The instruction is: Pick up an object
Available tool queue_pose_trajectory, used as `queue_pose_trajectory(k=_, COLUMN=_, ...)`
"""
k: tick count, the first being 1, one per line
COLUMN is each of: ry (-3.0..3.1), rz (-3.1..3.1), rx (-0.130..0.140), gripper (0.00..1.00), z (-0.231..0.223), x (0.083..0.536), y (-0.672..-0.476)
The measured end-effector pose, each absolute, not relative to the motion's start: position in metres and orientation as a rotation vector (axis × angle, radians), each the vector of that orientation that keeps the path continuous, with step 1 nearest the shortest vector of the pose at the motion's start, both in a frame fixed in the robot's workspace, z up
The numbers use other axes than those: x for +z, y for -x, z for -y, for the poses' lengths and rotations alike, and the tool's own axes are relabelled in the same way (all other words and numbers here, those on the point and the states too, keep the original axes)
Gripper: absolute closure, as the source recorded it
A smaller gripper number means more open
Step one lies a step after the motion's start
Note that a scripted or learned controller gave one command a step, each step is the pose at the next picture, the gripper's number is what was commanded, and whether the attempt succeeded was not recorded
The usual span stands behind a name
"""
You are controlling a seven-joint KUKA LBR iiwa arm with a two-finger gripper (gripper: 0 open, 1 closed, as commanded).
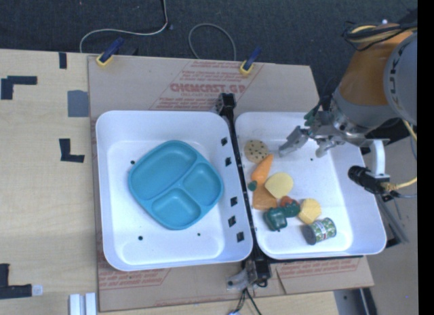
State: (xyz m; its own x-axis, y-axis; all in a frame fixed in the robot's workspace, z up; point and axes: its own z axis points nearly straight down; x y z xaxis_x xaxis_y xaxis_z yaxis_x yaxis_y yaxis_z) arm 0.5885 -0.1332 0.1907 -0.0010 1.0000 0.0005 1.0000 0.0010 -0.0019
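1. Dark carpet (271, 8) is running along the top, w/ a thin cable (161, 8) looping across it; a pale wood bench (41, 191) is sitting below.
2. Brown cardboard sheet (196, 83) is lying on the bench under both bins, clipped at its top edge w/ two clamps, yellow (107, 56) on the left & blue (249, 59) on the right. Red print on it is reading something like "CHEMCAST GP"; the rest is too small to read.
3. Left bin (108, 137), shallow white plastic w/ rounded corners, is holding a blue tray (176, 183) w/ three compartments, smooth, lying flat & turned at an angle.
4. Right bin (352, 239), same make, is holding a cluster of small objects near its left wall: a speckled round cookie (255, 149), an orange carrot (262, 169) below it, a yellow rounded piece (279, 184), an orange wedge (263, 200), a dark green item (276, 219), a small yellow piece (310, 209) & a can (319, 230) on its side w/ a green-yellow label, unreadable.
5. Gripper (309, 141) is hanging over the right bin's upper part, fingers spread apart, nothing between them, right of the cookie & apart from the cluster.
6. Arm is reaching in from the right, its orange band (366, 69) glossy.
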Motion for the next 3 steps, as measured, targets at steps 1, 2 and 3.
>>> queue_pose_trajectory(k=1, ry=2.213, rz=2.223, rx=0.004, gripper=0.00, z=0.093, x=0.092, y=-0.618)
queue_pose_trajectory(k=2, ry=2.218, rz=2.223, rx=0.001, gripper=0.00, z=0.101, x=0.085, y=-0.645)
queue_pose_trajectory(k=3, ry=2.222, rz=2.224, rx=0.000, gripper=0.00, z=0.095, x=0.086, y=-0.649)
